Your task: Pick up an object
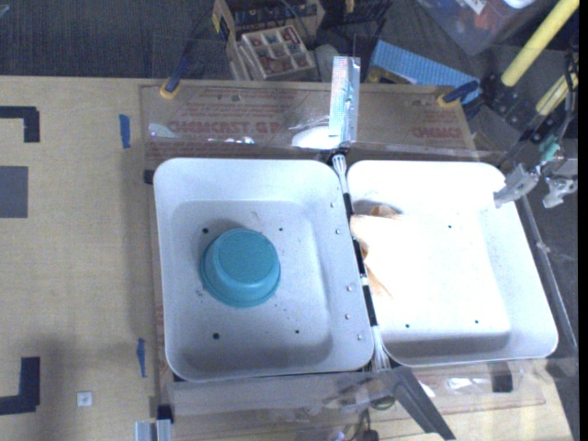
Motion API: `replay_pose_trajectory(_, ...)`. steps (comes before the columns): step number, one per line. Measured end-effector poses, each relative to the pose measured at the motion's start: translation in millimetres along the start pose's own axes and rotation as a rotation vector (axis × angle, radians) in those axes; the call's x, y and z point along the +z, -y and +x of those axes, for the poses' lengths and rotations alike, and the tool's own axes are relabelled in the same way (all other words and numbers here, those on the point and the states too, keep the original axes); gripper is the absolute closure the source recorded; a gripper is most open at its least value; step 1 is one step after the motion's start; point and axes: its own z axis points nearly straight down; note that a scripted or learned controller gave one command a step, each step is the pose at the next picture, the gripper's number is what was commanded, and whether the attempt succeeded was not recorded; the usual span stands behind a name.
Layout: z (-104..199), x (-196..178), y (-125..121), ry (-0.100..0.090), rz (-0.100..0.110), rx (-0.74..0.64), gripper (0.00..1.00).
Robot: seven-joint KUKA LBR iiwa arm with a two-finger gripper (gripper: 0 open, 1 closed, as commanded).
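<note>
An upturned teal bowl (241,265) sits on the floor of the left bin (175,209), a little left of its middle. In the right bin (478,338), a small tan-orange object (377,211) lies against the left wall near the back, washed out by glare. Orange streaks run below it along that wall. My gripper (528,180) hangs at the far right, over the right bin's back right corner. It is well away from both objects, and nothing shows in its grasp.
A divider ridge (358,265) separates the two bins. Cardboard and a clear upright strip (344,99) stand behind them. Boxes and a yellow pole (547,26) clutter the floor beyond. The wooden bench (64,246) extends left.
</note>
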Motion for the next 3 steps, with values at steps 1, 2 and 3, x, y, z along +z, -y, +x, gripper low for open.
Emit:
replay_pose_trajectory(1,99.2,96.5,-44.2,0.0,0.0,0.029,0.0)
replay_pose_trajectory(2,18.8,139.9,-91.1,0.004,-0.005,-0.125,0.0)
replay_pose_trajectory(3,72.1,176.3,-91.5,0.001,-0.002,-0.293,0.0)
